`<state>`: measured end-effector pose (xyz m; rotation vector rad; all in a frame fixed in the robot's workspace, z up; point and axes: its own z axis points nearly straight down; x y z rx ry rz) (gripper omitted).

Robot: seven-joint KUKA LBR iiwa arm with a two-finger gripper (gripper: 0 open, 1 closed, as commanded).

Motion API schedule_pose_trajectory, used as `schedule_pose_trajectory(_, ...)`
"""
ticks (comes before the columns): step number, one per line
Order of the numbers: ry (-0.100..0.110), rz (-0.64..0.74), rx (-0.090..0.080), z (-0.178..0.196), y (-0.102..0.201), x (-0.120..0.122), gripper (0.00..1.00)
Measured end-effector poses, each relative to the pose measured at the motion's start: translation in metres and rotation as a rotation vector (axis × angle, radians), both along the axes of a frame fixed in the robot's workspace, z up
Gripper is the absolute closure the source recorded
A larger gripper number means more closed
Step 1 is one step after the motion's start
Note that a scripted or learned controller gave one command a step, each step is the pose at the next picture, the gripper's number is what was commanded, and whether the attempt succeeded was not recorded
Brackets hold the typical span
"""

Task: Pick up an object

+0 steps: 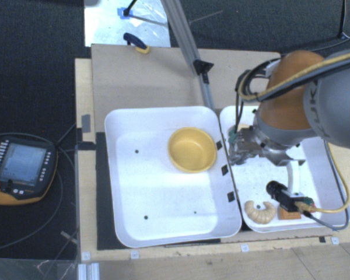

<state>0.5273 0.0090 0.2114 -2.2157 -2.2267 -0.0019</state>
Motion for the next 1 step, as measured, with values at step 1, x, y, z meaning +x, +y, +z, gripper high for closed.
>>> schedule_pose_trajectory(1, -0.001, -0.001, -0.001, 0.0134, 0.0487, 0.0006, 1.00)
